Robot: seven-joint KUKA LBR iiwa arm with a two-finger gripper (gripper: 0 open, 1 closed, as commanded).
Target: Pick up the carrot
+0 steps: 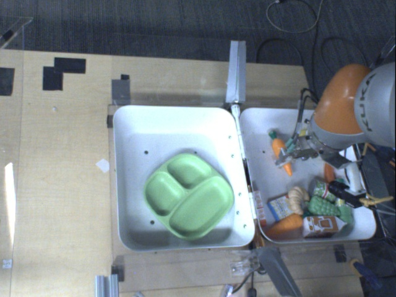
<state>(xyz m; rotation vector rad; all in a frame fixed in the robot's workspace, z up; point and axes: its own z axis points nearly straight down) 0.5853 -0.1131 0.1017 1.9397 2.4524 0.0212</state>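
1 wooden surface (55,184) carries 2 white bins side by side. 1 left bin (130,166) holds 1 green divided plate (189,195) w/ 3 compartments, sitting tilted near the bin's middle. 1 right bin (260,166) holds the clutter. 1 grey arm (377,104) w/ orange band comes in from the right, wrist over the right bin's upper half.

1 gripper (289,154) sits low over the right bin, right at the carrot (281,152); can't tell if it's clenched on it or loose, the tips blur into the carrot. 1 carrot, small, orange w/ green top, lies in the upper-middle of the right bin, green end toward the far wall.

Along the right bin's near edge: 1 brown carton (318,226), 1 green box (331,206), 1 blue-and-white packet (281,206), 1 larger orange item (286,226), all touching or nearly so.
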